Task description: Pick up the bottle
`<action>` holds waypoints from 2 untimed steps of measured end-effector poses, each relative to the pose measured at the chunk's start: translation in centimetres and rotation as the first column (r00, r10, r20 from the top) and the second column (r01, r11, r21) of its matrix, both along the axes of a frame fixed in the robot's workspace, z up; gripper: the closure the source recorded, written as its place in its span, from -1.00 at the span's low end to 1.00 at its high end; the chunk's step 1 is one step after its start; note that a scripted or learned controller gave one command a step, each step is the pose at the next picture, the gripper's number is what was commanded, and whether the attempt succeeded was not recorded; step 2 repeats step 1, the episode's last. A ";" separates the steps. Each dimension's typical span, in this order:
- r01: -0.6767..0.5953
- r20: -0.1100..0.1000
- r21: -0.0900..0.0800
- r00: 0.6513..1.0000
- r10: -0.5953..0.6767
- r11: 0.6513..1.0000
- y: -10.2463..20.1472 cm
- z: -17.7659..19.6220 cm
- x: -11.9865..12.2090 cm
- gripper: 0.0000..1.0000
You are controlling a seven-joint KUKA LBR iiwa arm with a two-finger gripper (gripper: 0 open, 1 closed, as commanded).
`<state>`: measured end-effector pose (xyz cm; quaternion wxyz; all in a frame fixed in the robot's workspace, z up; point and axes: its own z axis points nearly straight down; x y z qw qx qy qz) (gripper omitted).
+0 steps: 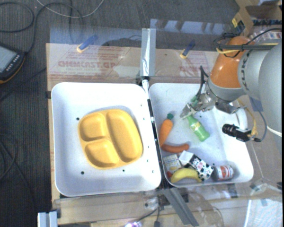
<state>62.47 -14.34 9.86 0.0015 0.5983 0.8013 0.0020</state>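
Reaching in from the right, the gripper [193, 109] hangs over the right bin [236, 141] — whether its jaws are parted or closed cannot be told. The green bottle [199, 128] lies just below it, beside a carrot [165, 130].

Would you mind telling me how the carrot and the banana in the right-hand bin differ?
The carrot is orange with a green top; the banana is yellow. The carrot lies lengthwise near the bin's left wall, mid-bin, while the banana lies crosswise at the near edge. The carrot is straight and tapered; the banana is curved. Both lie flat in the right bin, apart from the claw.
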 end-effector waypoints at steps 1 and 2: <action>-0.122 -0.007 -0.001 0.993 0.122 0.993 1.0 15.3 1.5 1.00; -0.122 -0.007 -0.001 0.993 0.122 0.993 1.0 15.3 1.5 1.00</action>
